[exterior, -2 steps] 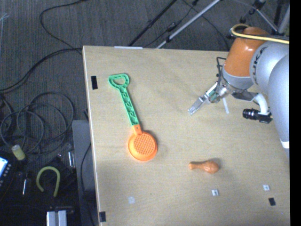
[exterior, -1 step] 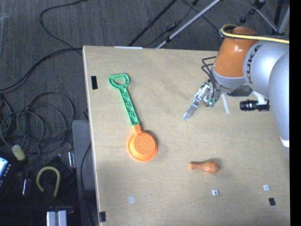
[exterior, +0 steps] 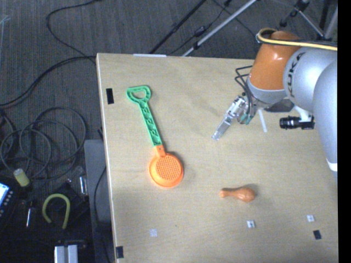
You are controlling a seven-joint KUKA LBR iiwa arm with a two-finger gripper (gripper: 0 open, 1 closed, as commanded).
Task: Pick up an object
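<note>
Even overhead light, soft shadows — slightly grainy

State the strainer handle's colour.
Green handle, orange head; clearest in the camera view.

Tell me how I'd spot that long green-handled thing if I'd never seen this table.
Start at the tan bench top and look to its left part, away from the grey arm's gripper. There lies the strainer: a green lattice handle ending in a round orange mesh head. Its only neighbour, the small orange drumstick, is short and plain.
</note>
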